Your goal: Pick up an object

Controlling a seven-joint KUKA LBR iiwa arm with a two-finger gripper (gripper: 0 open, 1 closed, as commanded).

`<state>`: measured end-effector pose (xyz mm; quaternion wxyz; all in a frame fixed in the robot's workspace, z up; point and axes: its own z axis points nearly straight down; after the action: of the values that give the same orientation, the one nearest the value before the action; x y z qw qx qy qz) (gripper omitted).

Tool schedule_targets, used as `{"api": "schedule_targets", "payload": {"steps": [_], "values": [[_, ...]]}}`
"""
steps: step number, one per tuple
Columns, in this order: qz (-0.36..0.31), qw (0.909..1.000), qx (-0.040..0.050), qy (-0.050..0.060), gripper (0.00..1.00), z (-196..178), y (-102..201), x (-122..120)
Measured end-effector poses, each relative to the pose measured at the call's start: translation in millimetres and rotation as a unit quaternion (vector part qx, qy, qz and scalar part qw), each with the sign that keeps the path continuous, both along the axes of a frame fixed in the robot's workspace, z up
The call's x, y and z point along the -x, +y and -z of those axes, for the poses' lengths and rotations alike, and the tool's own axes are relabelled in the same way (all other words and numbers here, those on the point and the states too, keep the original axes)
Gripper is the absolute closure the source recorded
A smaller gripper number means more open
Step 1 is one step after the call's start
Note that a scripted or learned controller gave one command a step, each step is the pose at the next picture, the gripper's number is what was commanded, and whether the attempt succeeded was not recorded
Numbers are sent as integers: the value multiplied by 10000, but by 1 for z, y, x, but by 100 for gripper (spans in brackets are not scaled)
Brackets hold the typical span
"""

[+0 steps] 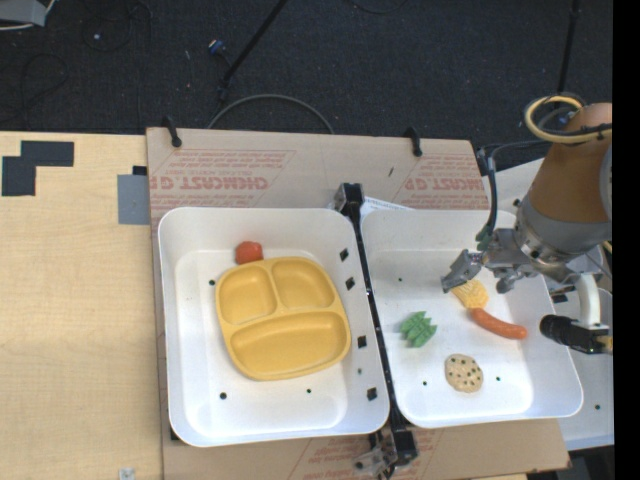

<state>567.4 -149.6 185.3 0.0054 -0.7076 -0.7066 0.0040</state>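
Dark carpeted floor [400, 48] strewn with black cables [262, 23], pale wooden benchtop [70, 308] (left side), cardboard sheet [300, 173]

Grey arm with orange band reaching in from the right, wrist lowered, gripper [483, 276] low, fingers spread

1. An orange band [570, 183] is seen on the arm at the right of the frame.
2. A yellow cable loop [553, 118] is carried above it.
3. Below, a grey wrist [555, 238] is fitted with a dark metal gripper [487, 272].
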Motion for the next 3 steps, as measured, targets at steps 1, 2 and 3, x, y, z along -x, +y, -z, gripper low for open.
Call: {"api": "schedule_targets", "payload": {"steps": [1, 2, 3], "values": [[-9, 10000, 10, -60, 0, -6, 0, -3], [-7, 10000, -2, -20, 0, 58, 3, -4], [-2, 10000, 6, -55, 0, 99, 3, -4]]}}
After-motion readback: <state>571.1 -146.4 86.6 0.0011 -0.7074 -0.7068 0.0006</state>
